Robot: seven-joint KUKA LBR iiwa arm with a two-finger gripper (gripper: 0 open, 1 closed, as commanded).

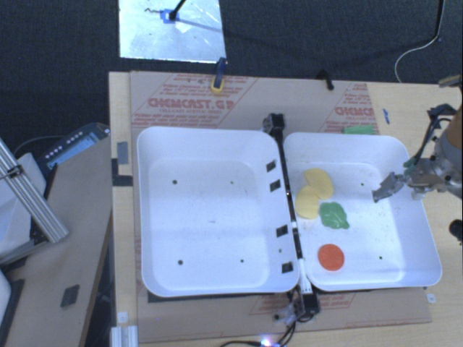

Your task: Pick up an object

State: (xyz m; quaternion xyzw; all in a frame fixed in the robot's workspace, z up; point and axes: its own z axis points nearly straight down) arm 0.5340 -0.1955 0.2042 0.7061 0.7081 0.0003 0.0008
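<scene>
The right bin (pixel 405 266) holds several small flat objects near its left side. Two pale yellow pieces lie touching each other, one (pixel 319 183) behind the other (pixel 307 203). A green piece (pixel 334 215) sits just right of the front yellow one. An orange-red disc (pixel 331 257) lies alone nearer the front. My gripper (pixel 383 189) hangs over the right part of this bin, pointing left, well to the right of the green piece. Nothing can be seen in it.
The left bin (pixel 155 266) stands beside the right one, joined by a black hinge strip (pixel 286 208). A cardboard sheet (pixel 188 103) lies under both bins. A shiny metal plate (pixel 171 20) is at the back, and a yellow clip (pixel 217 85) sits near it.
</scene>
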